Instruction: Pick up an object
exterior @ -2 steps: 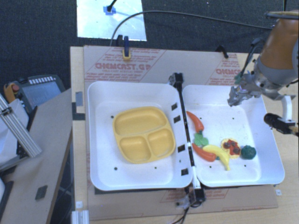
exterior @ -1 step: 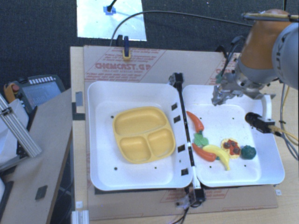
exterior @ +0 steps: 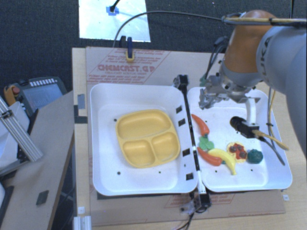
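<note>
From the camera above the bench, two white bins sit side by side. The left bin (exterior: pixel 103 128) holds a yellow tray (exterior: pixel 144 138) with three compartments, lying flat near its middle. The right bin (exterior: pixel 283 176) holds the small things that could be picked, all toy food gathered in its near half. A red pepper (exterior: pixel 200 123) lies close to the wall shared with the left bin. Just below it is a green leafy piece (exterior: pixel 206 143), and below that a second red piece (exterior: pixel 210 157) touches a banana (exterior: pixel 226 160). Beside the banana lies a round yellow piece (exterior: pixel 237 150) with red spots, and next to that a dark green lump (exterior: pixel 254 155).

The arm (exterior: pixel 268 47) reaches in from the right, and its gripper (exterior: pixel 207 101) hangs over the far left part of the right bin. That puts it near the red pepper but apart from it, on the far side. Whether the gripper is open or closed cannot be told from this angle. Nothing shows in its grasp.

By my reading the pick is not yet made, as every piece rests on the bin floor. The approach looks partly done, with the red pepper the nearest candidate. What is left is the main part: lining up over one piece, going down, closing on it and lifting it clear.
</note>
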Robot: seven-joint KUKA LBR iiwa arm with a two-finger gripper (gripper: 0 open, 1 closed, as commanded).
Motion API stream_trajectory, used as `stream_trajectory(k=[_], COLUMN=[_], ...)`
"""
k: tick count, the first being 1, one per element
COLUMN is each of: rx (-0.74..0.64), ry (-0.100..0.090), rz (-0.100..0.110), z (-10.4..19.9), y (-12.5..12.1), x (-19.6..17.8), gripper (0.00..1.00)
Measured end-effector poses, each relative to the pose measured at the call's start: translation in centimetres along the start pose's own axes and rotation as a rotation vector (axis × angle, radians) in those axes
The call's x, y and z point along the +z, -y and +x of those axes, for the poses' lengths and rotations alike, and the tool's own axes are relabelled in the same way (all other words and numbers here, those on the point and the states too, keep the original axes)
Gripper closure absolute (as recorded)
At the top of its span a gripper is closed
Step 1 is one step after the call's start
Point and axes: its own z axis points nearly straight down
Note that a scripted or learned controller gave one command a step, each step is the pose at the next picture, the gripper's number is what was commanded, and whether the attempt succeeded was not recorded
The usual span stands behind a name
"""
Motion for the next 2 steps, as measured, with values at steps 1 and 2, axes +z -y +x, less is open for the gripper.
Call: stream_trajectory(k=[1,2], rx=[0.001,0.001], ry=[0.000,0.000], rz=[-0.001,0.000], z=[4.9,10.7], y=[-0.8,0.1], x=[0.3,-0.8], gripper=[1.00,1.00])
